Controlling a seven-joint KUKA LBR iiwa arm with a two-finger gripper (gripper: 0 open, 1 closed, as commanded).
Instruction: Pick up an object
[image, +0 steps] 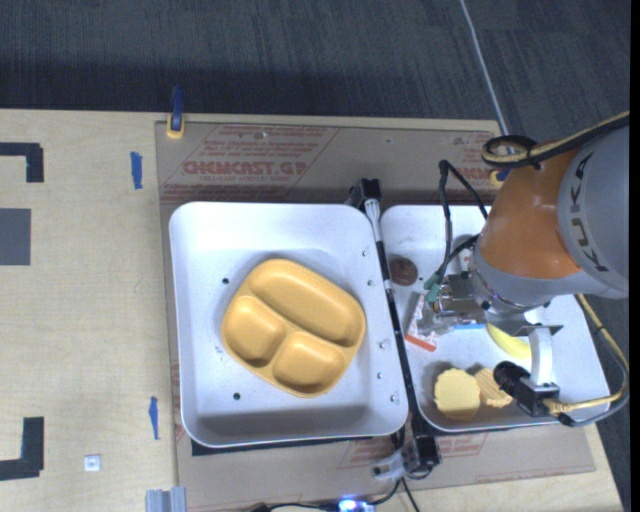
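Overhead, slanted view of a pale wooden bench set against a dark grey carpeted floor at the top of the scene. Black angular marks and short strips of blue tape lie on the bench at the left. A brown cardboard sheet printed with red lettering sits under two shallow white bins placed side by side. The left bin contains a yellow three-compartment tray, resting at a tilt near the bin's middle. The right bin contains a small brown round object near its upper left, a yellow block-shaped piece with a tan piece just beside it near the lower edge, and part of a yellow banana-like item under the arm. The grey arm with its orange band reaches in from the right over the right bin. The gripper sits low at the bin's left side; whether it is open or closed cannot be told. Cables run along the divide between the bins.
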